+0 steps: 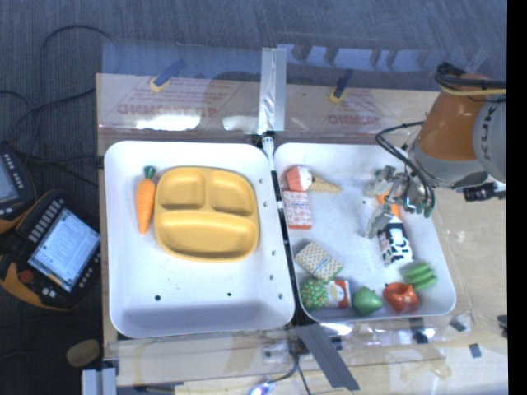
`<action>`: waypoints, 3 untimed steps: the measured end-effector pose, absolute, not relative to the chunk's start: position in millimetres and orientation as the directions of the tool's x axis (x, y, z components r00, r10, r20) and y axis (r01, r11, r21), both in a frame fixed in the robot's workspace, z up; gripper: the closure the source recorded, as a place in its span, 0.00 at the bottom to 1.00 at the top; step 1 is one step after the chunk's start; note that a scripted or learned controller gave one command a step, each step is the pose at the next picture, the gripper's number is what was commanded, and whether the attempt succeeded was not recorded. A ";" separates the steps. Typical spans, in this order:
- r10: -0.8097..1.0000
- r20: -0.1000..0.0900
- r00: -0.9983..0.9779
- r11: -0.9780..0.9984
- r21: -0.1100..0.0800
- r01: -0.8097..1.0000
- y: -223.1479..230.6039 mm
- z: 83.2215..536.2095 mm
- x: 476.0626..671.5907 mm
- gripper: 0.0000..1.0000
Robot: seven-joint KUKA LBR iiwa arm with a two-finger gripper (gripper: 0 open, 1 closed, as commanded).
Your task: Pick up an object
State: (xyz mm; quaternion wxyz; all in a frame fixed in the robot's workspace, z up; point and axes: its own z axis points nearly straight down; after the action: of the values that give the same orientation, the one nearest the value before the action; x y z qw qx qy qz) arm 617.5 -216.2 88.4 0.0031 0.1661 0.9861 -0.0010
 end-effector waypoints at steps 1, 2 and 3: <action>0.326 -0.012 -0.945 0.945 -0.003 0.326 -216.0 99.4 619.1 1.00; 0.500 -0.014 -0.866 0.866 0.002 0.500 -161.7 91.0 617.5 1.00; 0.500 -0.011 -0.866 0.866 0.000 0.500 -161.5 89.1 616.6 0.00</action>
State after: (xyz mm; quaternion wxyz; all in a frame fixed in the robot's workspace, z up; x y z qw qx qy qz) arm 616.6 -161.5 89.1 0.0056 0.2589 0.9659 -0.0013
